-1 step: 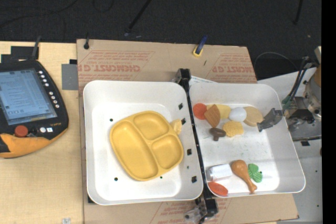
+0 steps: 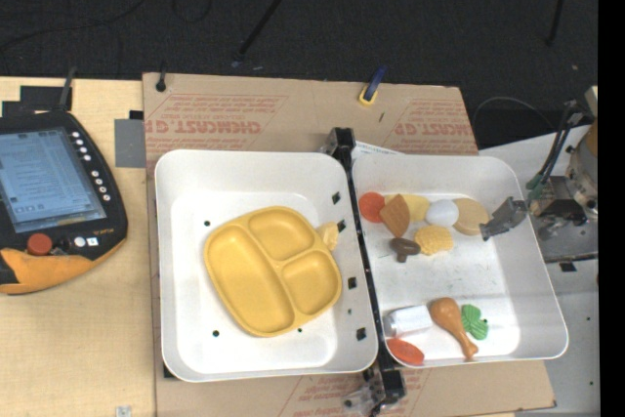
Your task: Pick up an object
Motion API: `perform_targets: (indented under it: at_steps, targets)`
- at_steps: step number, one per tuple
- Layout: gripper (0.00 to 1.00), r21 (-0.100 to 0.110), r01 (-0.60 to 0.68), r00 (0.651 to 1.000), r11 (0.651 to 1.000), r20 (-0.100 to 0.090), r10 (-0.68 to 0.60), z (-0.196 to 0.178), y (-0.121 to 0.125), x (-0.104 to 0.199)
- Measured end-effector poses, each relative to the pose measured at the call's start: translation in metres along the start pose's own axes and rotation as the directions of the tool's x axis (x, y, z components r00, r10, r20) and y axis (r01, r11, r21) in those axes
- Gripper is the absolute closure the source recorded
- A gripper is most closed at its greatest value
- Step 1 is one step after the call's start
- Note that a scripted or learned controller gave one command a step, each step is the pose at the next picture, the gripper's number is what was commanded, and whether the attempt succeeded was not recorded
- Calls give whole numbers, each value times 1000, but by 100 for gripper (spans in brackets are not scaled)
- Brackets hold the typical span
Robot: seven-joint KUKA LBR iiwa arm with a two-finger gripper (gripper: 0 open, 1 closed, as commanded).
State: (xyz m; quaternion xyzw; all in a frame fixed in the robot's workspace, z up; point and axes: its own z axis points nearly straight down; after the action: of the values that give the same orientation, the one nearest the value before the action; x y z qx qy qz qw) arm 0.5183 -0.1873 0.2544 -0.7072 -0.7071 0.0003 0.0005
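red piece [image 2: 406, 353]: right at the front edge of the right bin [image 2: 532, 332], pretty much touching the white block [image 2: 407, 318]
drumstick [image 2: 455, 323]: brown toy one, lying at a slant near the front of the right bin, green bit [image 2: 475, 320] tucked against its right side
back cluster: tomato [image 2: 371, 205], brown wedge [image 2: 395, 214], white egg [image 2: 442, 212], tan round [image 2: 471, 215], yellow lump [image 2: 434, 240], small dark piece [image 2: 404, 250], all bunched close together
left bin [image 2: 181, 210]: just the yellow divided plate [image 2: 272, 268], sitting a bit skewed
gripper [image 2: 501, 218]: poking over the right bin's right wall beside the tan round, can't honestly tell if it's spread or pinched, nothing visibly between the tips
pendant [image 2: 54, 200]: tablet-looking controller, far left on the bench, well apart from the bins
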Motion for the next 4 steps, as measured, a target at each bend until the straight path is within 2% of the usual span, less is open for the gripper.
perform_targets:
  at_steps: [1, 3, 4]
  targets:
    - [0, 6, 0, 1000, 1000, -3, 0, 53, -2, 11]
    - [0, 6, 1, 1000, 1000, -3, -1, 161, -13, 12]
    - [100, 3, -6, 1000, 1000, -2, 6, 148, -13, 9]
